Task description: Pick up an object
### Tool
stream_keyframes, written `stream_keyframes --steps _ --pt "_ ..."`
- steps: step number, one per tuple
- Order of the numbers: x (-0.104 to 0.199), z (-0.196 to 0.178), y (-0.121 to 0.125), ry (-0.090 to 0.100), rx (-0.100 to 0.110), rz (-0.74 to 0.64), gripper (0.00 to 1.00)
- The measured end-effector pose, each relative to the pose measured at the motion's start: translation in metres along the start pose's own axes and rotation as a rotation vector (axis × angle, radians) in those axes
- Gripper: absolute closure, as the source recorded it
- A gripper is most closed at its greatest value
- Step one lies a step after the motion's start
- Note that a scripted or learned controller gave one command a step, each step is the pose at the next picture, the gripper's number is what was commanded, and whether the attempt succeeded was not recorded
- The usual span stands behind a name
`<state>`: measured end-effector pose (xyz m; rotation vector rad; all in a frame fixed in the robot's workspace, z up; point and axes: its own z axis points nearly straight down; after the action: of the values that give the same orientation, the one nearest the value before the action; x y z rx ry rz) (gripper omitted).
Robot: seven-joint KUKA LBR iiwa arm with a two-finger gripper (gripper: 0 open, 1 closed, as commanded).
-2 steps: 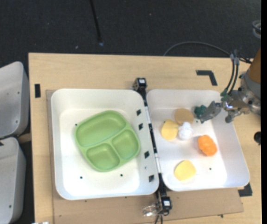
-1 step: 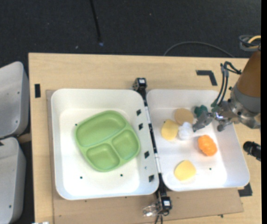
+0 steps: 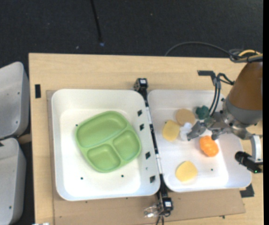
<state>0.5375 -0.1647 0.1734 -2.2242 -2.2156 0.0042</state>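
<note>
Pale wooden desk (image 3: 40, 139) set on a dark, near-black floor (image 3: 54, 18), with a thin dark cable (image 3: 95, 14) trailing across that floor toward the desk's far edge. Off the desk's left edge, two pale grey panels (image 3: 3, 102), one behind the other. On the desk, two shallow white bins side by side, joined down the middle by a strip of black clips (image 3: 148, 139).

Left bin (image 3: 61, 182): holds a light green divided plate (image 3: 108, 140) with three compartments, lying flat near the bin's middle, turned at a slant to the bin's walls.

Right bin (image 3: 219, 179): holds several small toy foods. A pale yellow rounded piece (image 3: 186, 171) near the front wall, apart from the rest. A yellow block (image 3: 171, 130) toward the bin's left side, just beside a tan disc (image 3: 184, 116) lying behind it. A small dark green piece (image 3: 202, 111) near the far wall. An orange rounded piece (image 3: 209, 146), smooth and bright, just below the arm's wrist, toward the bin's right half.

Grey arm with its orange band (image 3: 247, 86) reaching in over the desk's right edge. Gripper (image 3: 194, 131) low over the right bin's middle, between the yellow block and the orange piece, with something small and whitish at its tip. Cannot tell whether the fingers are spread or pressed together; too blurred.
</note>
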Motion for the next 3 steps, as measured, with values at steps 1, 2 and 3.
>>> stream_keyframes --steps 1,2,3 --pt "0.004 0.061 0.004 0.000 -0.001 0.003 0.00" --pt "0.003 0.047 0.005 -0.001 -0.007 0.010 1.00" --pt "0.001 0.003 0.007 -0.002 -0.009 0.003 1.00"
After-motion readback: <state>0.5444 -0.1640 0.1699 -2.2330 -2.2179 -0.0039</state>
